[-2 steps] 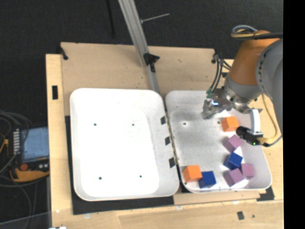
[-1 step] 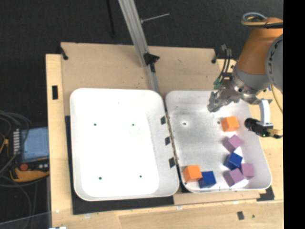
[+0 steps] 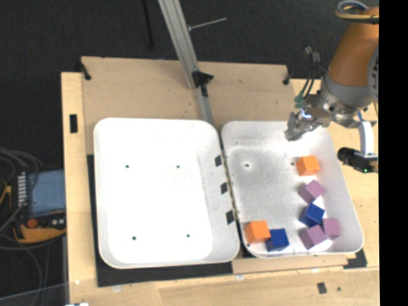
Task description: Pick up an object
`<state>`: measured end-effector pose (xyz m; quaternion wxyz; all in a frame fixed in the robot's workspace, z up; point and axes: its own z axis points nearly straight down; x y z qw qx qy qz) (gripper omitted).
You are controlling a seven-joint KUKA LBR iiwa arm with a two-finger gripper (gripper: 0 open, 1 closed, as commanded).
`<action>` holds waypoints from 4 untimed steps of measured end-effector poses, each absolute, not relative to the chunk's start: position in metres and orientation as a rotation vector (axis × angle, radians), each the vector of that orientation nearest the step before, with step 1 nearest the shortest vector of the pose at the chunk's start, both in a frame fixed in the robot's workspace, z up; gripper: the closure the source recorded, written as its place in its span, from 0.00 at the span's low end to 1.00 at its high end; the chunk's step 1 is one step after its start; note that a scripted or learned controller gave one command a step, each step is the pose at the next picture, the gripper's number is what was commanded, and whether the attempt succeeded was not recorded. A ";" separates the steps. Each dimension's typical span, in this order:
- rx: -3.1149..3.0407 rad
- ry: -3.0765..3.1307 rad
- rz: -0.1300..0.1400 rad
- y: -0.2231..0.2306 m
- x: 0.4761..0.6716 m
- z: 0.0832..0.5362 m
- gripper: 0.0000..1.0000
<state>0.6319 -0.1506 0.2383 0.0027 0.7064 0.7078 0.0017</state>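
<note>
The grey arm with the orange band (image 3: pixel 354 53) comes in from the right, and its jaws (image 3: pixel 297 130) hang over the far right corner of the right shallow white plastic bin (image 3: pixel 268 171). If the jaws are released or clenched I cannot tell, because they look small and dark.

Inside this bin, an orange cube (image 3: pixel 308 165) lies near the jaws, apart from them. Further toward the near edge there is a light purple cube (image 3: pixel 313 190), then a blue cube (image 3: pixel 313 213) touching it. Two more purple cubes (image 3: pixel 313 236) (image 3: pixel 331 227) sit just beside the blue one. At the near edge a second orange cube (image 3: pixel 257 230) touches a second blue cube (image 3: pixel 277 239).

The left white bin (image 3: pixel 159 190) stands beside it on the light wooden worktop (image 3: pixel 127 72).
</note>
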 end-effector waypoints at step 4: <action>2.214 2.232 0.003 0.059 0.560 0.240 1.00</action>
